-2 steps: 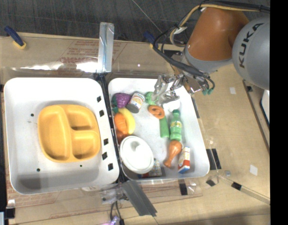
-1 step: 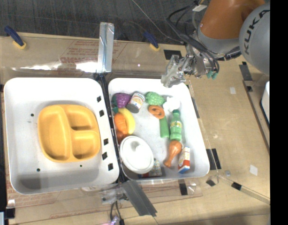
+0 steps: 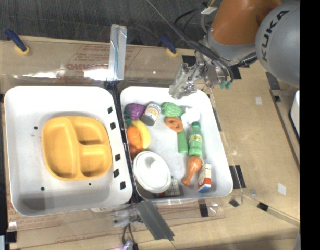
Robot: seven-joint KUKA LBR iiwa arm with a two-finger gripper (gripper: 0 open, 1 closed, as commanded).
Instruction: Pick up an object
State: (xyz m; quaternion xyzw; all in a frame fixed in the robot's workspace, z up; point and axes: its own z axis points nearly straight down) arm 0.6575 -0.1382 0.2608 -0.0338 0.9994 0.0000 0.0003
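Camera view: the right shallow white plastic bin (image 3: 218, 139) on the wooden counter (image 3: 264, 155) holds a clutter of toy food. Near its right wall a green plastic bottle with a white cap (image 3: 195, 138) lies flat, its long axis running roughly from the far wall to the near one, cap toward the far wall. Just beside it lie a brown toy drumstick (image 3: 191, 171), a small white carton (image 3: 204, 177), a round white bowl (image 3: 151, 172), purple toy grapes (image 3: 134, 111) and a small tin can (image 3: 151, 113). The metal two-finger gripper (image 3: 182, 87) hangs above the bin's far rim, nothing between its fingers; whether they are spread or pressed together I cannot tell. The left white bin (image 3: 19, 139) carries a yellow divided plastic tray (image 3: 76, 146).
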